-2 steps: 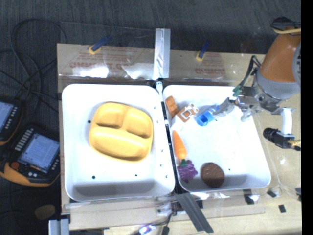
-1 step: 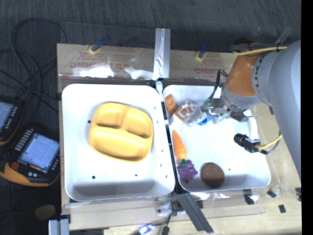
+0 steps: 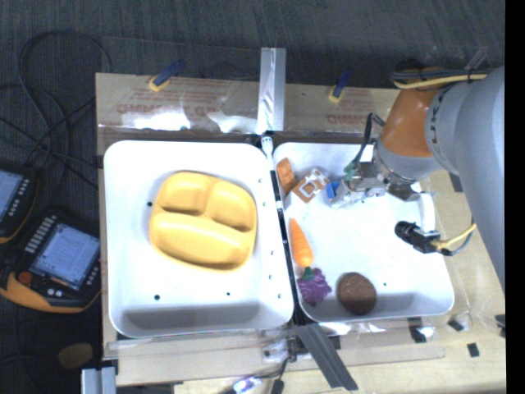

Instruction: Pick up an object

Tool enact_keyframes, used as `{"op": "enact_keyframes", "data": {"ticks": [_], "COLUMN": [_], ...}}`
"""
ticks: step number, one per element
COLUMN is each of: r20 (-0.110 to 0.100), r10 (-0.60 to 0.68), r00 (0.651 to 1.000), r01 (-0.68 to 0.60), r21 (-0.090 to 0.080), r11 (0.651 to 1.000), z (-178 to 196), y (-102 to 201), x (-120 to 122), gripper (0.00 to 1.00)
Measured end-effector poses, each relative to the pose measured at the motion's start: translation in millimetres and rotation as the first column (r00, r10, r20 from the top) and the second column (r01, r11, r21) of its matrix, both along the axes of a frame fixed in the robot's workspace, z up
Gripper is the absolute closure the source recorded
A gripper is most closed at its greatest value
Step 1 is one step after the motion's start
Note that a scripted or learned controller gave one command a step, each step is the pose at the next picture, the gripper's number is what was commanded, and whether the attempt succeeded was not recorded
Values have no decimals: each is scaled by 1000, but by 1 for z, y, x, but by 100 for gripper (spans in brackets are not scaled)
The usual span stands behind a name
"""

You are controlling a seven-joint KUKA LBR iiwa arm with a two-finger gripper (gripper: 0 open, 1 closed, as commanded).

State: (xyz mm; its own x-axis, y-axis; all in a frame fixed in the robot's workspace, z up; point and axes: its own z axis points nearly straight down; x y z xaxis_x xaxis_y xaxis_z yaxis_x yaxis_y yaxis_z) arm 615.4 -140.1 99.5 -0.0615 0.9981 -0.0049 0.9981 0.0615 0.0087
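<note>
Objects (small box, blue piece) are seen at the right bin's far end, just left of the gripper, whose jaw state cannot be told.

Robot lab: teach pendants, cables, taped bench.

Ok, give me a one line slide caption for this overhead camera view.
Gripper low in the right bin beside small toys, a carrot nearby; yellow tray in the left bin.
</note>
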Motion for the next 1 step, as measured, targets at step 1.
{"op": "enact_keyframes", "data": {"ticks": [1], "r20": [0], "r10": [0], "r00": [1000], "r01": [0], "r21": [0], "r11": [1000], "z": [0], "y": [0], "x": [0], "gripper": [0]}}
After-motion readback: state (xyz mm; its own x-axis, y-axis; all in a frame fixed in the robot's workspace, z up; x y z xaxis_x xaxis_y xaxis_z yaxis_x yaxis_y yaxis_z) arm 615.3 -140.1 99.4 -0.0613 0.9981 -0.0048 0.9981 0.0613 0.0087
